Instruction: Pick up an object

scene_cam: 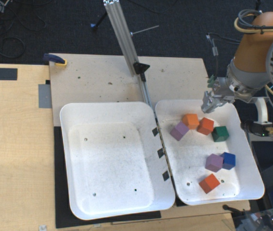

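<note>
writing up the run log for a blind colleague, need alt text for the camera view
The gripper of the grey-and-orange arm hangs over the back edge of the right bin, holding nothing visible. That bin holds seven blocks: orange, red-orange, green, two purple, blue and red. The left bin sits beside it.

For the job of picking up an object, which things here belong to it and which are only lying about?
Belong to the job:
gripper
right bin
orange cube
red cubes
green cube
purple cubes
blue cube

Lying about:
left bin
aluminium bar
blue clamp
</note>
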{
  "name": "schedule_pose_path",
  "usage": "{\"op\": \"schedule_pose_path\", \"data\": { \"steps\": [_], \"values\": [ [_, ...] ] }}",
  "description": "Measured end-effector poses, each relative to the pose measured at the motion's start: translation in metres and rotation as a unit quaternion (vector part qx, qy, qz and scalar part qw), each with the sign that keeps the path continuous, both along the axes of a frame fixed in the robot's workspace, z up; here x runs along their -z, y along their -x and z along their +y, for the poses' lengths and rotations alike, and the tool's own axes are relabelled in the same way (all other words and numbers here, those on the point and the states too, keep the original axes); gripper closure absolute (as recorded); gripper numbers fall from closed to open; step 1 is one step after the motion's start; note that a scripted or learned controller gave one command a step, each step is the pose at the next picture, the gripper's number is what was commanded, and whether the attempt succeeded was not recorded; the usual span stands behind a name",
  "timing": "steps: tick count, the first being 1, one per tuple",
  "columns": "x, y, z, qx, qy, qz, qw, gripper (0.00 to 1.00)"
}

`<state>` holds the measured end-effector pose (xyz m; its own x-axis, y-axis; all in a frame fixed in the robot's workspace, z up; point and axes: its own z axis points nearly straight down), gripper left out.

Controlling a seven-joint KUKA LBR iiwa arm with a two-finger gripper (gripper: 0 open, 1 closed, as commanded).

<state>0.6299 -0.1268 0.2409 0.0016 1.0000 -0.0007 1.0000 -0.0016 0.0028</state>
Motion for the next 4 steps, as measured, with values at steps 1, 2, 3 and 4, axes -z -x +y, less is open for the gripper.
{"op": "schedule_pose_path", "data": {
  "steps": [1,2,3,4],
  "values": [
    [0.007,0.018,0.05,-0.002,-0.0016,0.004,1.0,1.0],
    [0.001,0.031,0.101,-0.003,-0.0014,0.004,1.0,1.0],
    [0.011,0.029,0.152,-0.002,-0.0013,0.005,1.0,1.0],
    [0.021,0.032,0.203,-0.002,-0.0011,0.005,1.0,1.0]
  ]
}}
